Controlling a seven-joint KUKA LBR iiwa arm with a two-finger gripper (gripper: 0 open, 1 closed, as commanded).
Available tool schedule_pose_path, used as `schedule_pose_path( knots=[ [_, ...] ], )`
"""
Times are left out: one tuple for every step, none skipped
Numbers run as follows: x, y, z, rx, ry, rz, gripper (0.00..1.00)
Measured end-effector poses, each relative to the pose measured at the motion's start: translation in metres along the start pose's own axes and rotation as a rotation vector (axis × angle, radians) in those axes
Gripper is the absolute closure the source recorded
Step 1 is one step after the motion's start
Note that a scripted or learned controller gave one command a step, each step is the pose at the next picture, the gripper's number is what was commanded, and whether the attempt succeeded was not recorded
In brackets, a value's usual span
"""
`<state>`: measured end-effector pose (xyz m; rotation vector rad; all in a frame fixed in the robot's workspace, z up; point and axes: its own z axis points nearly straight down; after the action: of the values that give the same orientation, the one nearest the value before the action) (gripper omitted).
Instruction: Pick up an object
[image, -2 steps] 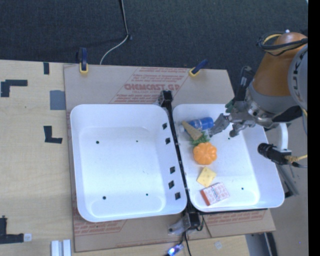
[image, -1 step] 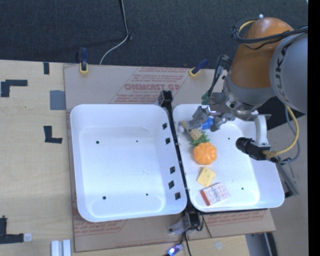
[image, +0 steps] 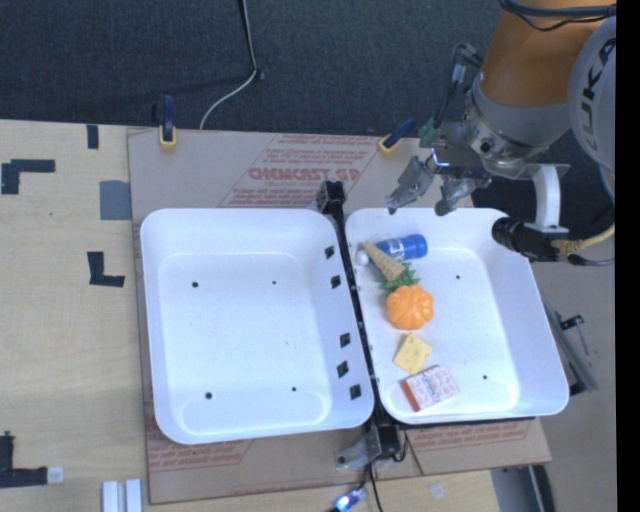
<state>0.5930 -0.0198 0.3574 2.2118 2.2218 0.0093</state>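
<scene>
My gripper (image: 424, 193) hangs open above the back edge of the right bin (image: 520, 330), its two fingers spread with nothing between them. Just in front of it, in the bin's back left part, lies a blue bottle (image: 405, 247) with an ice-cream cone toy (image: 383, 262) leaning across it. An orange pumpkin-like fruit (image: 409, 306) sits below them. A yellow cheese wedge (image: 412, 353) and a small red-and-white packet (image: 430, 387) lie nearer the front.
The left bin (image: 240, 320) stands beside the right one, joined by a black clip strip (image: 345, 300). Both rest on a cardboard sheet (image: 290, 175). A cable (image: 245, 70) runs at the back, with a yellow clamp (image: 167, 135) at the cardboard's corner.
</scene>
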Motion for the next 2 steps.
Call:
schedule_pose_path(
  knots=[
    [-0.008,-0.064,0.078,0.021,0.001,0.006,1.00],
    [0.023,-0.045,-0.013,0.000,0.001,-0.001,1.00]
  ],
)
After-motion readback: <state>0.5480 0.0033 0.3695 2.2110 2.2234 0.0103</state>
